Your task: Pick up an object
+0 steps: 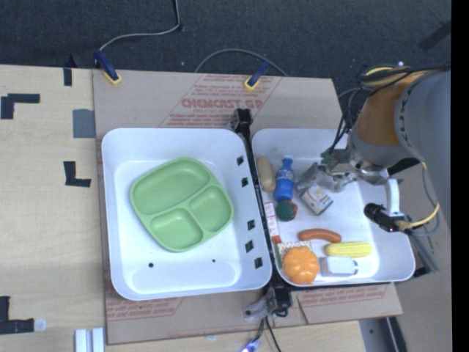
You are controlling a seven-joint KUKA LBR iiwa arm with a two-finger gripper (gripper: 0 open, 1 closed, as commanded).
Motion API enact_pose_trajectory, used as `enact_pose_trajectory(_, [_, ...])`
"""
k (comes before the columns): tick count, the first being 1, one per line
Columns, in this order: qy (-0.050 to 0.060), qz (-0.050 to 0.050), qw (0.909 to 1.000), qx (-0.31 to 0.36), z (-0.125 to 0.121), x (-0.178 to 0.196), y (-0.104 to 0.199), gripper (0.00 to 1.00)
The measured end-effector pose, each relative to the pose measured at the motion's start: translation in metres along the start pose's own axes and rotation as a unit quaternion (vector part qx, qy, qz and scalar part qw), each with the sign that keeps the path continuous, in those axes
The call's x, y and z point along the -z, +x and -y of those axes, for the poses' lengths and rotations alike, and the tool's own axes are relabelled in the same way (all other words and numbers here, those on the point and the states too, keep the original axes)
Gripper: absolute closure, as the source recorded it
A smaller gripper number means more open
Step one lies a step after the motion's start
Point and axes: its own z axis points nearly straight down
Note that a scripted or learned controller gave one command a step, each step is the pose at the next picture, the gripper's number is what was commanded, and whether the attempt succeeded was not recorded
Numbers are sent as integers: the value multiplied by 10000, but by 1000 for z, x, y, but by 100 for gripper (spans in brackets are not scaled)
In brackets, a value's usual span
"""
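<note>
Camera view, looking down at a slant, has two shallow white bins side by side on a cardboard sheet over the table. Toward the frame's left, the left bin (117, 196) holds a green divided plate (182, 204) lying flat near its middle. To its right, the right bin (399, 259) holds a cluster of small things: a tan potato-like piece (265, 173) against the dividing wall, a blue bottle (284, 181) just beside it, a dark green and red rounded piece (286, 210) below the bottle, a small carton (316, 199) tilted near the bin's centre, a red sausage (319, 235) lower down, a yellow corn cob (349, 250) just below and right of the sausage, an orange fruit (300, 265) at the lower left corner, and a pale flat piece (339, 266) between fruit and corn. From the frame's right the grey arm (432, 123), with its orange band (375, 116), reaches over the right bin's upper part. Its gripper (325, 173) sits just above the carton, to the right of the bottle; whether the fingers are spread or closed cannot be made out, and nothing is seen between them. The carton lies directly under and slightly below the gripper's tip, seemingly apart from it.
</note>
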Motion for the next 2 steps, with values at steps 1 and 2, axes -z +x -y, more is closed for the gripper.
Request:
enact_pose_trajectory(1, [-4,12,10000,-3,36,-9,38,0])
enact_pose_trajectory(2, [-13,17,10000,-2,35,1,38,100])
